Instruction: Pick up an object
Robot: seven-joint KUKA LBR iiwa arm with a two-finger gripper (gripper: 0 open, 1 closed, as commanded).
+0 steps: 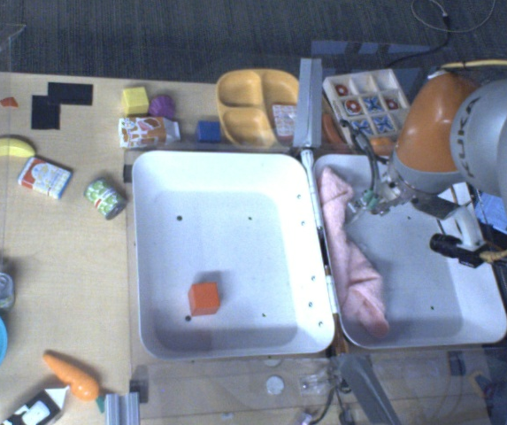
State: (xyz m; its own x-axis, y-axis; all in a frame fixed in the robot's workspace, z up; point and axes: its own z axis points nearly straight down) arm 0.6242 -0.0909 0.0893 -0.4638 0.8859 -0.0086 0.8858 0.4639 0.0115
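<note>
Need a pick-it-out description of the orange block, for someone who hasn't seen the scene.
Find the two white bins side by side and take the left bin. The orange block sits on its floor near the front edge, left of centre. It is a small cube, unlike the pink cloth in the right bin.

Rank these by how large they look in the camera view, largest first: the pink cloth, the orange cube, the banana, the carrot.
1. pink cloth, clearly largest
2. banana
3. carrot, close to the banana, so that order is unsure
4. orange cube, smallest
</note>
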